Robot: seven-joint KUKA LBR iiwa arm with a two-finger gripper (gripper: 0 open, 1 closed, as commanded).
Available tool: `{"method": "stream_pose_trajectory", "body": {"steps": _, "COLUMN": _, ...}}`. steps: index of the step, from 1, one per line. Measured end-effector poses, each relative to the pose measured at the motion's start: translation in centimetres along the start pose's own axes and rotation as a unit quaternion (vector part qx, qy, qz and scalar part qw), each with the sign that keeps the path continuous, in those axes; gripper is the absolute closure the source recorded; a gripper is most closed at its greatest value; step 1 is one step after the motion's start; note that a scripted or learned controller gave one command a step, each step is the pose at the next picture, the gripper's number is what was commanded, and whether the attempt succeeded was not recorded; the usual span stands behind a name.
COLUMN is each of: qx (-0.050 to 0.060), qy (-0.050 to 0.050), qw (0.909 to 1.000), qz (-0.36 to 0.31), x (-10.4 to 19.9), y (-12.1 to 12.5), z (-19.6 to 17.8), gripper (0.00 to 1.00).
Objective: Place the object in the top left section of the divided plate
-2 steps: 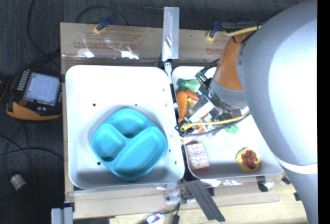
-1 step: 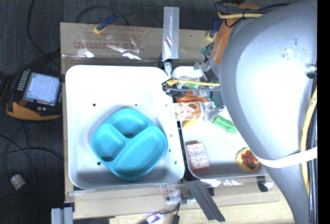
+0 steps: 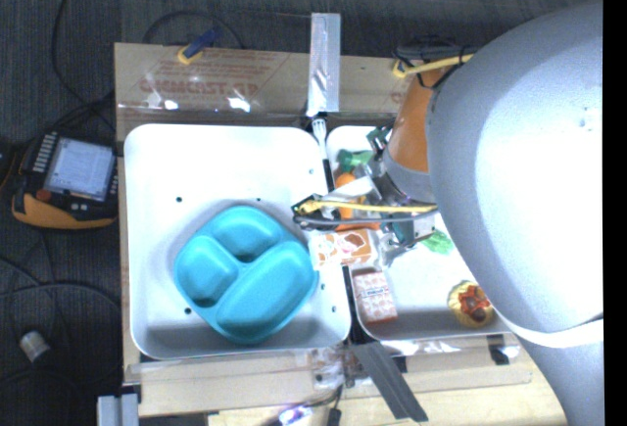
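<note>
The blue divided plate [image 3: 245, 272] lies in the left bin [image 3: 157, 169], toward its front, and its sections hold nothing. My gripper [image 3: 384, 223] hangs low over the left part of the right bin [image 3: 421, 316], below the orange wrist band, just right of the wall between the bins. Around it lie an orange item [image 3: 345, 181], a green item [image 3: 355, 160] and an orange-and-white packet [image 3: 353, 243]. The arm hides what lies directly under the gripper.
A brown-and-white box [image 3: 373, 295] and a round red-and-yellow toy [image 3: 470, 304] lie at the front of the right bin. A green scrap [image 3: 437, 241] shows beside the arm. The big grey arm body covers the right bin's right side.
</note>
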State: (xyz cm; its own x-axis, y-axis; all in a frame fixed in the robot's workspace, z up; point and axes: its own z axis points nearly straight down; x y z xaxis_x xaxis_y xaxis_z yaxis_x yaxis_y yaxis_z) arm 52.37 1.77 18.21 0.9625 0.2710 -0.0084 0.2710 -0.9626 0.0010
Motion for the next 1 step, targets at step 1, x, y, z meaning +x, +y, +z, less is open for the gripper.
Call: {"method": "stream_pose_trajectory", "body": {"steps": 1, "qx": 0.000, "qy": 0.000, "qw": 0.9993, "qz": 0.037, "x": -4.00, "y": -1.10, "z": 0.00, "gripper": 1.00}}
